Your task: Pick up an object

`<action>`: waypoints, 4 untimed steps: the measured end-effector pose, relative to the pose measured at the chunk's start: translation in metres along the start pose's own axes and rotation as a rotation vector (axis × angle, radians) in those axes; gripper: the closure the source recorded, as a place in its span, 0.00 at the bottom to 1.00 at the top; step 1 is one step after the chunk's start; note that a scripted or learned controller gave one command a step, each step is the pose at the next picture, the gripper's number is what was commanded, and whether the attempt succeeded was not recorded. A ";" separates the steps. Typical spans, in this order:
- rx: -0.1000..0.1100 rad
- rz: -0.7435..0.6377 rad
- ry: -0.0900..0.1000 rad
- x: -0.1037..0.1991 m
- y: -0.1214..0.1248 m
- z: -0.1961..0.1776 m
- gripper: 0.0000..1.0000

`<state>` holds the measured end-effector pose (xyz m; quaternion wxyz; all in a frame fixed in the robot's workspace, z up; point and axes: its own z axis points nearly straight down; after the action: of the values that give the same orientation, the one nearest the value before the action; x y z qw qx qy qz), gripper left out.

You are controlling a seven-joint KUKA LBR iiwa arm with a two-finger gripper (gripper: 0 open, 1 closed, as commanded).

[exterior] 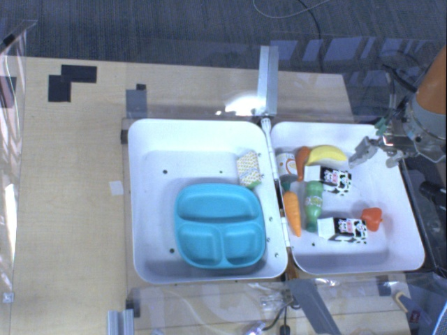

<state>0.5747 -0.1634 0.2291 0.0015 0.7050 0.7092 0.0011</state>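
In the camera view, you could see that the task was not yet done. The gripper hovered over the upper right corner of the right bin, its fingers spread apart and pinching nothing. All objects lay in the bin: a curved yellow banana, two boxy milk cartons printed with cows, a tapered carrot, a green bottle and a small orange-red piece. They looked like smooth plastic toys. The left bin held a blue divided tray, glossy, and a small patterned packet. Choosing, descending and grasping remained, I think.
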 end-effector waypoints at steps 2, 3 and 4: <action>0.008 0.584 0.001 0.005 0.053 0.141 0.00; -0.009 0.574 0.002 0.006 0.057 0.128 1.00; 0.014 0.635 0.005 -0.002 0.067 0.141 1.00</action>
<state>0.6420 -0.1654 0.0880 -0.0053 0.8912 0.4535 -0.0016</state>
